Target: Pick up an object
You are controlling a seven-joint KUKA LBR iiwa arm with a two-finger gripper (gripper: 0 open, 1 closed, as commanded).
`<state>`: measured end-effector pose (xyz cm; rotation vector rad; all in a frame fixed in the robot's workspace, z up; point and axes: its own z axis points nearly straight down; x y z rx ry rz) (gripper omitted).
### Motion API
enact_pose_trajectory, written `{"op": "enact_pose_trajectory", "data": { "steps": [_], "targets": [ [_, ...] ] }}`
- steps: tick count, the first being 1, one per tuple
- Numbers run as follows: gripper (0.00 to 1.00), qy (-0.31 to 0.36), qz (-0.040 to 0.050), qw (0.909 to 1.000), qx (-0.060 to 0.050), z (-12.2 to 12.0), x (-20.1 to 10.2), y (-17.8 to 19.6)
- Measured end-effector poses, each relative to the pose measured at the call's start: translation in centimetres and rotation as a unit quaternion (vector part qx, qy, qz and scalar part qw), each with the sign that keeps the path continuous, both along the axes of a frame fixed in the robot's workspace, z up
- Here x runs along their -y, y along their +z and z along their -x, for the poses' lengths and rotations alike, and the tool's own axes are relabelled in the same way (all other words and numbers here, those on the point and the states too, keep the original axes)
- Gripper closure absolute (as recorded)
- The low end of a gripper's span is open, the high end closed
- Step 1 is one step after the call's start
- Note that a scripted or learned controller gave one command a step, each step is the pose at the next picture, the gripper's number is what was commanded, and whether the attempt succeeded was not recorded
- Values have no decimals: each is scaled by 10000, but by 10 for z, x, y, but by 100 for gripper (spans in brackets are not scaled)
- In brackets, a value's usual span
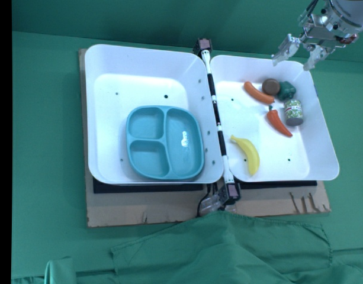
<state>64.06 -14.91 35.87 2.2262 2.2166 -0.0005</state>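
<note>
Green cloth (228, 247) lies nearest. Well below and left of the gripper (296, 53), whose fingers are spread and hold nothing, lies a banana (247, 154); closer beneath it sit two carrots, a small jar and what may be broccoli (286, 89).

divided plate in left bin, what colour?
Light blue divided plate, seen clearly in the camera view.

Two shallow white plastic bins (110, 64) (323, 158) sit side by side. There are two orange toy carrots (258, 93) (279, 123), one yellow toy banana (247, 154) and one teal three-compartment plate (164, 142).
</note>
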Motion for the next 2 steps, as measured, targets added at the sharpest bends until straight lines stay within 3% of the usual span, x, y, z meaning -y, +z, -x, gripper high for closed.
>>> {"op": "enact_pose_trajectory", "data": {
  "steps": [1,2],
  "targets": [
    [0,9,4,10000,2,-16,-40,-130],
    [100,-5,13,10000,20,-17,-39,-118]
  ]
}}
